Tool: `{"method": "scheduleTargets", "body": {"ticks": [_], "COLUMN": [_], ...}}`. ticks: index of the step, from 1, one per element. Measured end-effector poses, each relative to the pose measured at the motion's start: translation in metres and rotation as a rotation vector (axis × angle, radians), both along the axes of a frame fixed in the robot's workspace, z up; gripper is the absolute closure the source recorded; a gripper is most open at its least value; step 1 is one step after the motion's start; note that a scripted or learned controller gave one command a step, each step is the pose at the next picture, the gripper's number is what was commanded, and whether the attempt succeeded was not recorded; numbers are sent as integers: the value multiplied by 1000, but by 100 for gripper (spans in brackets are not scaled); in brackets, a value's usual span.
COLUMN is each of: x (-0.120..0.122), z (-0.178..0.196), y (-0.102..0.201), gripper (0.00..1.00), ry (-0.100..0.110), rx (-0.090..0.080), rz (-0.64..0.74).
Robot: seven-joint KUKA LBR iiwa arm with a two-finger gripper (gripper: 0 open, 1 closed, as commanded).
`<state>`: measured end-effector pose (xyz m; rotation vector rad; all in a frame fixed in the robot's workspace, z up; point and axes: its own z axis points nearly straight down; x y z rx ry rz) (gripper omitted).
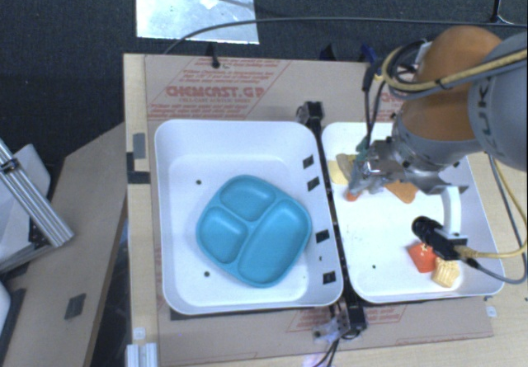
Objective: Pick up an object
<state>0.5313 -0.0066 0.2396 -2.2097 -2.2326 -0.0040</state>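
Counting the containers, two white bins are seen side by side on the table: the left bin (177, 192) bears one blue divided plate (252, 229) with three compartments, and the right bin (388, 275) bears several small things. One orange block (421, 257) and one pale yellow piece (446, 275) lie touching near its front right corner. The pincer (363, 180) is lowered at the bin's rear left; its state cannot be told. "CHEMCAST GP" is printed in red on the brown sheet (216, 87) behind.
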Motion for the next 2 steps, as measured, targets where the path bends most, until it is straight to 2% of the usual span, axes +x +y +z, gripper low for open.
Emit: {"method": "scheduleTargets", "body": {"ticks": [1, 2], "x": [-6, -4], "z": [-15, -18], "y": [57, 101], "gripper": [100, 100], "ry": [2, 1], "rx": [0, 0], "rz": [0, -1]}}
